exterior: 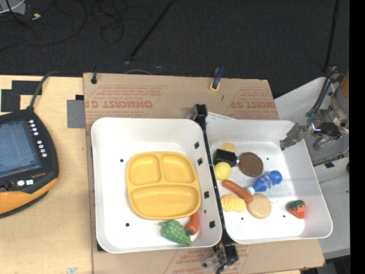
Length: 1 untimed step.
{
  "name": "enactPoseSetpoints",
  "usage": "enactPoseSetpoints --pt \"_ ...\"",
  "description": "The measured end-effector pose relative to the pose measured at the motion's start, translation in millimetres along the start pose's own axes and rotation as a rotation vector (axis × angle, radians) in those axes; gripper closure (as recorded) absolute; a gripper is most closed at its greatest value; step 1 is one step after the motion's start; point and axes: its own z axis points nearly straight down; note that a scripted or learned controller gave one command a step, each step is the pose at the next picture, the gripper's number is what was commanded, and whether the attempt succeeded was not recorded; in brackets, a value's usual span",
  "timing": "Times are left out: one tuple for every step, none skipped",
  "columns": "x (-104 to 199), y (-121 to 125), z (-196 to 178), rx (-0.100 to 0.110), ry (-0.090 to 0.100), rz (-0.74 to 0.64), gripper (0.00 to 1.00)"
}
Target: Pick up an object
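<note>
The gripper [311, 131] hangs over the right bin's [319, 210] far right rim; whether it is spread or closed cannot be told, and nothing shows in its grasp. The toys lie down-left of it: nearest are the brown cookie [250, 164] and blue bottle [267, 181], whose long axis slants. The arm is cut off at the frame's right.

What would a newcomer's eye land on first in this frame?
Probably the yellow divided plate filling the left bin, with a green leafy toy at its lower edge. Next comes the cluster of toy food in the right bin: a brown cookie, a blue bottle and a strawberry apart near the right wall. The hand hangs at that bin's upper right corner.
</note>
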Motion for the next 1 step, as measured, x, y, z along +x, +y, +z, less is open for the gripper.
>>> enactPoseSetpoints --pt "41.2 -55.1 82.6 0.013 0.006 0.003 0.0"
